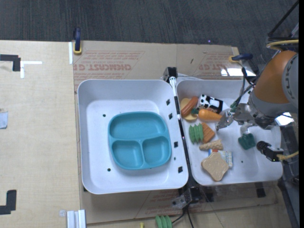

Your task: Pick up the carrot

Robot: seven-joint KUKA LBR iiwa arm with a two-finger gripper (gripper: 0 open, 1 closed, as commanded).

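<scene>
The carrot [209, 114], smooth and orange, lies on its side in the upper left part of the right bin [266, 172]. Its right end points at my gripper [226, 119]. The gripper sits low in the bin, right beside that end of the carrot, close to touching it. The grey arm with its orange band [274, 80] comes in from the right above the bin. Nothing shows the carrot lifted off the bin floor.
Around the carrot lie a hot dog [189, 106], a black-and-white toy [210, 102], a green ridged piece [195, 133], an orange ridged piece [207, 132], a bread slice [215, 166] and a teal block [246, 141]. The left bin [90, 141] holds a blue divided plate [139, 140].
</scene>
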